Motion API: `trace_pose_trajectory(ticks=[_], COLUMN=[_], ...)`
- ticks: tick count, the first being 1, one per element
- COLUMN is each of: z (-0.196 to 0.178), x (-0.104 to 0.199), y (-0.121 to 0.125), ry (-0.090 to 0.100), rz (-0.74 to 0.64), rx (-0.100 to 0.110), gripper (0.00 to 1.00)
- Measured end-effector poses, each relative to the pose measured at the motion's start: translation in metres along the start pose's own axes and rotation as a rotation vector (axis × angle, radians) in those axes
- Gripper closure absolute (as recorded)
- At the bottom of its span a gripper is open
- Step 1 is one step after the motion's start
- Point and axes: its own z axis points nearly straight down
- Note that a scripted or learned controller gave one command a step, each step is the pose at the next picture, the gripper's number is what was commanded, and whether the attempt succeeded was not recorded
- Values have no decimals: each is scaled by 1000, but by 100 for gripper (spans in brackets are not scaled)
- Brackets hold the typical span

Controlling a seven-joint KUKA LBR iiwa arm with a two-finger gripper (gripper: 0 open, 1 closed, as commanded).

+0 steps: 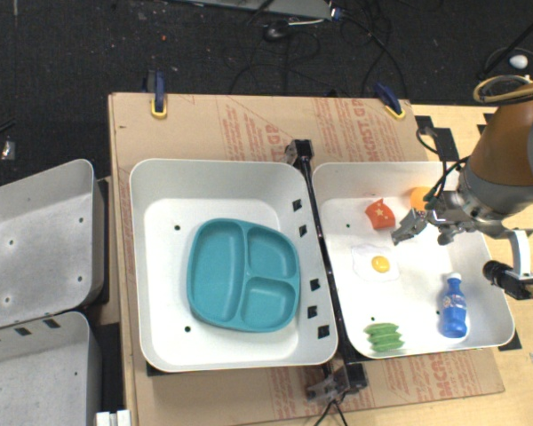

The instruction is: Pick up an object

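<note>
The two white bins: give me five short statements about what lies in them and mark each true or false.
1. The teal divided plate lies in the left white bin. True.
2. The blue bottle with a white cap lies in the left bin. False: it lies in the right white bin, near the front right corner.
3. The fried egg toy sits on the teal plate. False: it lies on the right bin's floor.
4. The green ridged object lies near the right bin's front edge. True.
5. The gripper holds the red object. False: the red object lies apart, to the gripper's left in the view.
</note>
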Motion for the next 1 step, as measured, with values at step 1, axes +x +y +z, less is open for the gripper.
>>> trace_pose_trajectory(ticks=[1], z=[53], x=[1], y=[0], ry=[0], rz=[1], rx=[0], gripper=[0])
